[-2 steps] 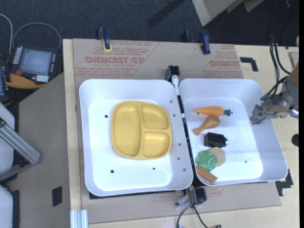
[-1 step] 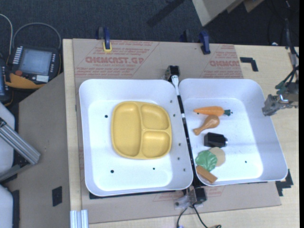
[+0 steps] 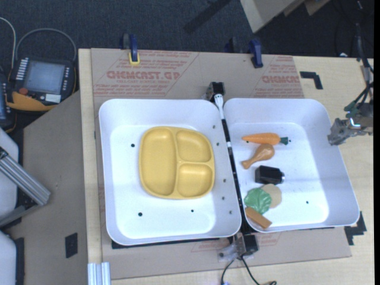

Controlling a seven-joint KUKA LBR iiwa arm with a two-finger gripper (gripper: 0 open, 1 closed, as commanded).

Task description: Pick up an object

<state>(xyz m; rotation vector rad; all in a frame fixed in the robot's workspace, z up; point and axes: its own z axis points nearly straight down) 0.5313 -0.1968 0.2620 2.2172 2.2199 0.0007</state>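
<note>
The right bin [image 3: 309, 209] holds several toy foods along its left side. An orange carrot [image 3: 261, 139] lies at the top, with a tan drumstick [image 3: 259, 155] just below it. Under those come a small black block [image 3: 269, 174], a green leafy piece [image 3: 257, 199] against a beige disc [image 3: 274, 195], and an orange-brown piece [image 3: 259, 219] at the front. My gripper [image 3: 341, 130] is small and grey at the bin's right rim, well away from all of them. Nothing shows in its grasp.
The left bin [image 3: 119, 206] carries a yellow divided plate [image 3: 177, 161] in its middle. A black divider rail [image 3: 228, 153] runs between the two bins. Blue clamps [image 3: 255, 51] hold the cardboard base at the back edge.
</note>
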